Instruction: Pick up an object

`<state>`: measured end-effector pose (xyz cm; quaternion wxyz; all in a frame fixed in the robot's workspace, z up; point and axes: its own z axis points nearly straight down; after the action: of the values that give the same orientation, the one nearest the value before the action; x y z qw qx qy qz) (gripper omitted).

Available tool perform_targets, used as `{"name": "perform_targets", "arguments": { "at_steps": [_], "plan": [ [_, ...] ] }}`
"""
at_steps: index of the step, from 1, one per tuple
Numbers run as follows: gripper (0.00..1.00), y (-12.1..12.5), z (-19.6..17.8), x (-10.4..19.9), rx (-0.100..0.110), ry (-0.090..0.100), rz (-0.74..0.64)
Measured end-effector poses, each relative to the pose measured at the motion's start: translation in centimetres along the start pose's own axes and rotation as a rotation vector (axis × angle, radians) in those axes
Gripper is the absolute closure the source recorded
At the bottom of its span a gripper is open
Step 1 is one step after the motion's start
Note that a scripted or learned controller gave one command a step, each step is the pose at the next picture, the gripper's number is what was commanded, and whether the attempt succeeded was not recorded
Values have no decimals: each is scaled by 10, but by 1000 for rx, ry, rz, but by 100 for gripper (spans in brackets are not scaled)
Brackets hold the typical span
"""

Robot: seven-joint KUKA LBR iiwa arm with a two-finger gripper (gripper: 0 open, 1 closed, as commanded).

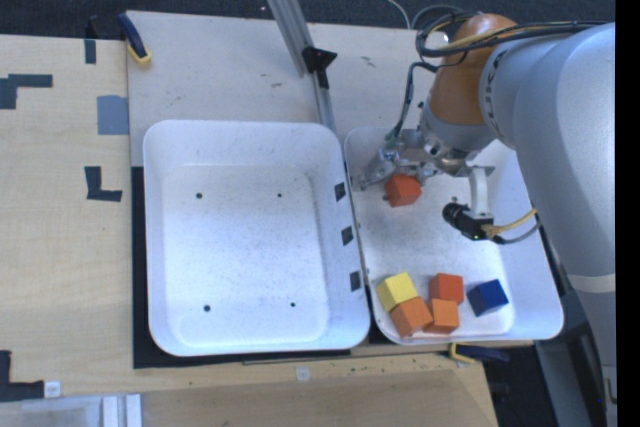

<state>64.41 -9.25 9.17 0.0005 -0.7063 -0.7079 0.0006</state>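
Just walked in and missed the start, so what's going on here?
The arm's gripper is over the right bin, with an orange block right at its tip; whether it is actually gripped is unclear. A yellow block, two more orange blocks and a blue block lie at the bin's near edge.

Arm [560, 115] is running off the right edge. Wrist is covering the tool [400, 170] fingers, grip on the red block [403, 190] too small to tell. Worktop [60, 215] is running off left.
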Motion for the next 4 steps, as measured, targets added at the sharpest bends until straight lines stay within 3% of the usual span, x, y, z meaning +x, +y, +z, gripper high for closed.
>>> {"name": "perform_targets", "arguments": {
  "at_steps": [1,2,3,4],
  "plan": [
    [0,-10,-105,27,-9,0,-1],
    [0,-5,-7,-10,7,-2,3],
    [100,-3,-22,-8,1,-1,0],
    [100,-44,-105,12,-5,1,0]
  ]
}}
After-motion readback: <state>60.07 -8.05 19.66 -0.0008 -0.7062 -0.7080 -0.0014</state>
